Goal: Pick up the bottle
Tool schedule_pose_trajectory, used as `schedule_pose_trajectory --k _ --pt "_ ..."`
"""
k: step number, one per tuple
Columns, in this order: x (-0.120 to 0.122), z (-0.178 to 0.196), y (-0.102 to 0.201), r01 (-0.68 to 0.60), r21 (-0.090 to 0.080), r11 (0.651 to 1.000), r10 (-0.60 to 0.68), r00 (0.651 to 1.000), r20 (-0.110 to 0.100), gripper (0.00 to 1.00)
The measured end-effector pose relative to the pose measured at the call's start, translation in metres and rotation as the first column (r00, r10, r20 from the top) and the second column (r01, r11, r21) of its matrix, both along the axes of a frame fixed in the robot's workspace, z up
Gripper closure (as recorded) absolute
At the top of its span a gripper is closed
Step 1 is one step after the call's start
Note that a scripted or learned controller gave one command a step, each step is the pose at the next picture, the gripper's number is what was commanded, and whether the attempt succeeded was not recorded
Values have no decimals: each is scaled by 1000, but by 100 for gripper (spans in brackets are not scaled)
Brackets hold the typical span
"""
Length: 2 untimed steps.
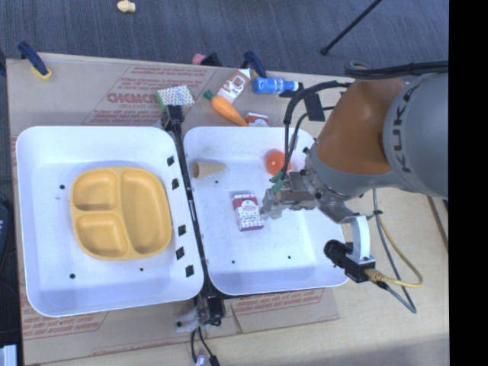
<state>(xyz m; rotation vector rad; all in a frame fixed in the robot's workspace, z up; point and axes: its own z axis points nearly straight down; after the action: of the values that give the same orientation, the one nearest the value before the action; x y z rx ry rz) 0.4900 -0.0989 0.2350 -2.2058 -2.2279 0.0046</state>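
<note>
Bottle (232,87): small, white with an orange label, probably light, stiff and slick plastic; take it across the body. It lies on the tabletop (91,82) behind the bins. Nearest, the right bin (229,277) holds the end effector (273,202), whose grip state I cannot tell, beside a red carton (247,210). The left bin (38,280) holds a yellow tray (120,212).

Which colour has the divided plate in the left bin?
Yellow; the plate is plainly seen in the camera view, inside the left bin.
</note>
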Motion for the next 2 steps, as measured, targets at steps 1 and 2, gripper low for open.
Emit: schedule_pose_trajectory --k 1,2 --pt "-14 -73 3 95 -2 996 -95 996 1 100" --pt "-15 -101 -7 456 -2 890 -456 890 -1 100"
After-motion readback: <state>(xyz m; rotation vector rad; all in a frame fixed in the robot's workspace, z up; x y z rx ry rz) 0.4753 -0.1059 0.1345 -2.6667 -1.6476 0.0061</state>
